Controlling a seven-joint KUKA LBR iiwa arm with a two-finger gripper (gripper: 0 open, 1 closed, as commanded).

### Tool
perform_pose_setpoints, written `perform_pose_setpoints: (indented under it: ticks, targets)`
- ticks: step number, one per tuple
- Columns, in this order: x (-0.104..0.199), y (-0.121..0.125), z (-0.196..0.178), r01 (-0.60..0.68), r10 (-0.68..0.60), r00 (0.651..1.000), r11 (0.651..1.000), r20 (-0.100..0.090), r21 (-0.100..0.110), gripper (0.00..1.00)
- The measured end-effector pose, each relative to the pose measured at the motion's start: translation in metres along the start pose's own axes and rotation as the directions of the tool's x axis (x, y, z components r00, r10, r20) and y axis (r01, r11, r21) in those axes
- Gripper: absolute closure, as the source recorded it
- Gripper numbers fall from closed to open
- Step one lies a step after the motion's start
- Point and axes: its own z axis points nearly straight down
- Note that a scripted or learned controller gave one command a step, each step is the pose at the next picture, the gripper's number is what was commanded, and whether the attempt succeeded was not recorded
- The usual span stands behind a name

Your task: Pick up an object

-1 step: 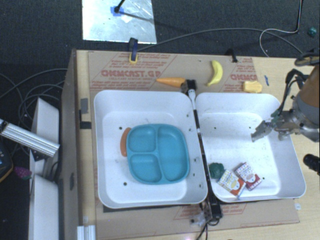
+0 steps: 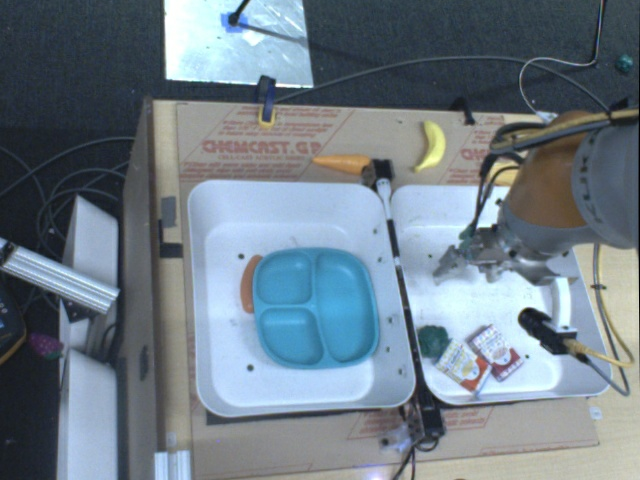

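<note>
Honestly, I cannot tell my claw's (image 2: 447, 264) state. Near the right bin's (image 2: 420, 208) front edge lies a small packet (image 2: 463, 363), probably light, crinkly, slippery; I'd pinch across its flat middle.

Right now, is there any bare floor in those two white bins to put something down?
Some. Right bin: its far-left floor, between divider and gripper, lies bare; its near edge is crowded by a green lump and packets. Left bin: the blue tray leaves bare margins around it.
</note>
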Motion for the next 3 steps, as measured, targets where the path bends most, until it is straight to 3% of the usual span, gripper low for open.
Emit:
perform_pose_setpoints:
  ticks: [1, 2, 3]
  targets:
    - [-0.041, 0.102, -0.027, 0.001, -0.001, 1.000, 1.000, 0.003, -0.006, 0.00]
    - [0.011, 0.104, 0.000, 0.002, -0.002, 1.000, 1.000, 0.000, -0.003, 0.00]
    - [0.009, 0.104, 0.038, 0.002, -0.002, 1.000, 1.000, 0.002, -0.002, 0.00]
